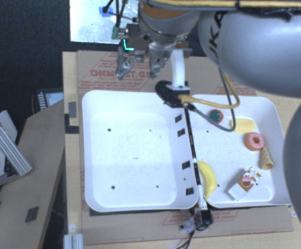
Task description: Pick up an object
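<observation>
My gripper hangs high over the far edge of the left bin, its two fingers apart and nothing between them. The objects all lie in the right bin: a yellow banana against the divider, a pink donut, an ice cream cone, a small red and white toy, a yellow flat piece and a round green and orange object partly under the cable. All of them sit to the right of and nearer than the gripper.
The arm's grey body covers the upper right of the view. Both bins rest on a cardboard sheet on the bench. An aluminium rail slants at the far left.
</observation>
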`<state>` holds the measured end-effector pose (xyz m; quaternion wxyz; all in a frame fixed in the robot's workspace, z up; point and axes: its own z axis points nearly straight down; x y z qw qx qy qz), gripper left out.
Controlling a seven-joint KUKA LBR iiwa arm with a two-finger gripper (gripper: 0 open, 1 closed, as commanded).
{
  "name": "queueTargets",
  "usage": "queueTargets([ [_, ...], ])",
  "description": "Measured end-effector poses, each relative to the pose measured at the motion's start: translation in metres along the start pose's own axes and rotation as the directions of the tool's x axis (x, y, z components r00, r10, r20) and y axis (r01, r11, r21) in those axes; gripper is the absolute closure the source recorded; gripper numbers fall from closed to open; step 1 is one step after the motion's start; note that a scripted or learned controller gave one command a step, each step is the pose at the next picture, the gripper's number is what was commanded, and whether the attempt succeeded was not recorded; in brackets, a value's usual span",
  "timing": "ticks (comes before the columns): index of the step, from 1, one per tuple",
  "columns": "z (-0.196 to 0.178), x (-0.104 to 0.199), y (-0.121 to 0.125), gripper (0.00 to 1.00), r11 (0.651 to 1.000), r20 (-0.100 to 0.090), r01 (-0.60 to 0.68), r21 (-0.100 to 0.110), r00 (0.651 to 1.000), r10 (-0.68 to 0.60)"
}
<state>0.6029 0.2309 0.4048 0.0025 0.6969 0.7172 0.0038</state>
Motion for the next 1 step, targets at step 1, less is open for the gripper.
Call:
queueTargets([
  [1,-0.0113,0.0005,0.0005,1.00,1.000,0.000,0.005,-0.003,1.000,-0.005],
])
